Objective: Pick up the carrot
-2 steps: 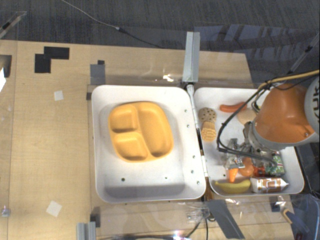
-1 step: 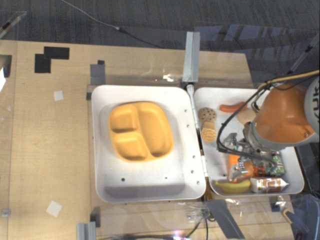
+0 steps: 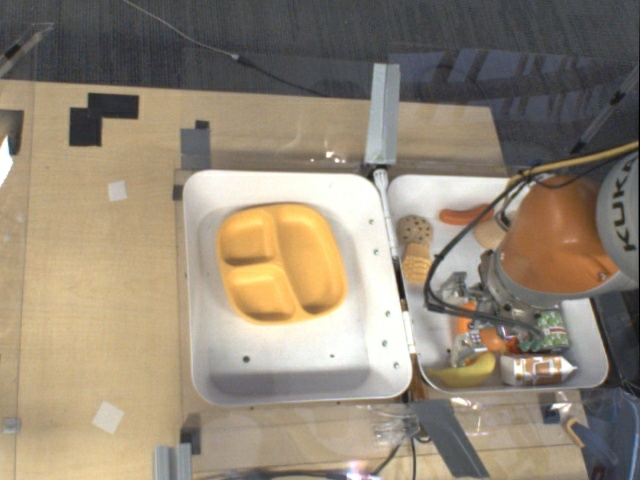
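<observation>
Carrot (image 3: 489, 342): taken to be the short orange piece low in the right bin (image 3: 432, 194), largely covered from above, so identification tentative. Just beside it, towards the near wall, a banana (image 3: 470, 372); to the right, a small carton (image 3: 538, 370) and a green packet (image 3: 547, 329), all crowded together.

Gripper (image 3: 468, 340): low in that same cluster, directly over or against the orange piece. Open or closed: cannot tell, with the wrist and loose cables masking the tip. No hold on the carrot to be claimed from this angle.

Arm (image 3: 555, 238): orange band over the middle of the right bin, reaching in from the right.

Farther up the bin, well apart from the gripper: a longer orange-red piece (image 3: 462, 214), possibly a sausage, possibly a second candidate for the carrot; a round biscuit (image 3: 415, 230); a ribbed yellow block (image 3: 415, 264).

Left bin (image 3: 300, 373): a yellow divided tray (image 3: 282, 263), not involved.

Step in hand, as judged: closing on the carrot. To do it well: centre on the orange piece alone, square across its narrow width, clear of banana and carton; close fully before any lift; rise straight and slowly, since neighbouring items likely to drag or wedge.
</observation>
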Motion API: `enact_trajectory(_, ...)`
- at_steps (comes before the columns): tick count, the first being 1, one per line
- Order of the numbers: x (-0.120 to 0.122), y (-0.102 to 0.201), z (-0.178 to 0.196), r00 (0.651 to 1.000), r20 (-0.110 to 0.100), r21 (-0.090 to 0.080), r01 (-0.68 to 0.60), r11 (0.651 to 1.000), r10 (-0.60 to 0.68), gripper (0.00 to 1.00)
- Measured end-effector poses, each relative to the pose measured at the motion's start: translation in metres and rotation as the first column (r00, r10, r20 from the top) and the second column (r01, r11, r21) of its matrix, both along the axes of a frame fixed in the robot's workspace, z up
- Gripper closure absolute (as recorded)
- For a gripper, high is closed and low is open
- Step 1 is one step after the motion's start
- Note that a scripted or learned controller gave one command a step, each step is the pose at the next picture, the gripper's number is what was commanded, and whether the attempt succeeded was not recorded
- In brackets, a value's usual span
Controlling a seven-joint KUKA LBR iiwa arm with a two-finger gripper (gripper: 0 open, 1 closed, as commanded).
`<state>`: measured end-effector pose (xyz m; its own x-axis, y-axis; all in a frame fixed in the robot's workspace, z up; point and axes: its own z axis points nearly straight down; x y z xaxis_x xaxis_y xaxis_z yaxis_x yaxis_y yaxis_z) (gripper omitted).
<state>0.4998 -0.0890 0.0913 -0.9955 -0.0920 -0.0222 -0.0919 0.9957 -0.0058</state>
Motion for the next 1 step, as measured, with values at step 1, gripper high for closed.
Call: enact_trajectory(1, -0.0019, -0.0031, -0.0007, 0.991, -0.003, 0.002, 0.135, 0.991, -0.135, 0.0)
